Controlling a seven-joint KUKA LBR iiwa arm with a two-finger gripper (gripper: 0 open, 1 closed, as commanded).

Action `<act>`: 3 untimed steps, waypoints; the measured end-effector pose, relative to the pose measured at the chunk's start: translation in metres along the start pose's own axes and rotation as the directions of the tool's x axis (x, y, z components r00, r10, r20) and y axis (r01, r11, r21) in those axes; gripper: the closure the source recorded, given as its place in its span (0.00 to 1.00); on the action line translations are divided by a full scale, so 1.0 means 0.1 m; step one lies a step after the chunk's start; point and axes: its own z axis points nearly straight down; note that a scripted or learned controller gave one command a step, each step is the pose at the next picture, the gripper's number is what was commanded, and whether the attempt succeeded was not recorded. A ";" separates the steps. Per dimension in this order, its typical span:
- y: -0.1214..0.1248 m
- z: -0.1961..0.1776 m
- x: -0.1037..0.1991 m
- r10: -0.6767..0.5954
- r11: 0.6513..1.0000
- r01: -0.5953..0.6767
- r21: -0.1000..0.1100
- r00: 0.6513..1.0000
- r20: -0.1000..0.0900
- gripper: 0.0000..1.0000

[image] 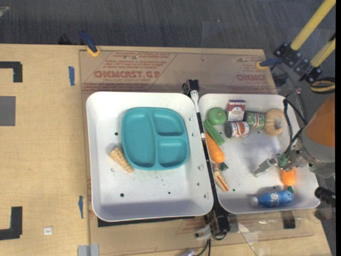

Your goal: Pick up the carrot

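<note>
An orange carrot (214, 149) with a green end lies along the left wall of the right bin (250, 143), tilted down to the right. A second, smaller orange piece with a green top (288, 177) rests near the bin's right wall. My gripper (278, 164) hangs over the right part of that bin, right next to the small orange piece and well to the right of the long carrot. The arm's orange band (325, 126) shows at the right edge. I cannot make out anything held in the gripper.
In the right bin: a green fruit (216, 116), a red-white carton (236, 110), two cans (237, 129), a beige bulb (275, 121), a hot dog (220, 181) and a blue bottle (273, 198). The left bin (101, 159) holds a teal divided plate (155, 138) and a cracker (121, 159).
</note>
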 end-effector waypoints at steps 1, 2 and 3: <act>0.81 -0.28 -0.43 -0.010 1.000 0.009 0.012 1.000 0.018 0.00; 0.24 0.00 -0.27 -0.150 0.989 0.150 0.008 0.989 0.012 0.00; 0.26 -0.12 -0.30 -0.152 0.988 0.152 0.004 0.988 0.022 1.00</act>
